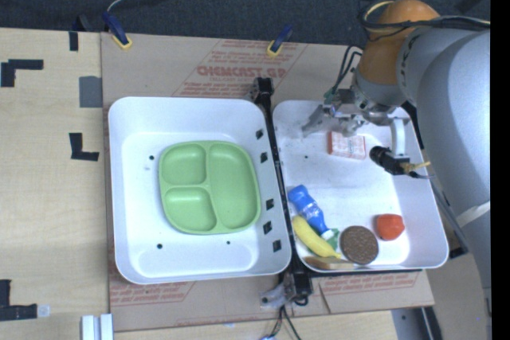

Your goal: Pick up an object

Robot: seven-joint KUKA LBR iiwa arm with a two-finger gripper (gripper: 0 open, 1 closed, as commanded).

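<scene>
My gripper (344, 120) hangs over the far end of the right bin (414, 211), below the orange wrist band. It is open, its fingers spread left and right with nothing between them. A small white and red box (347, 145) lies on the bin floor just in front of the gripper, apart from it. Nearer the front of the same bin lie a blue bottle (307, 209), a yellow banana (312, 239), a brown round disc (358, 244) and a red ball-like object (390, 226).
The left bin (131, 171) holds a green divided plate (209, 187). A black divider with clips (269, 163) runs between the bins. The grey arm (454, 115) covers the right bin's right side. A black and yellow fitting (388, 160) juts out beside the box.
</scene>
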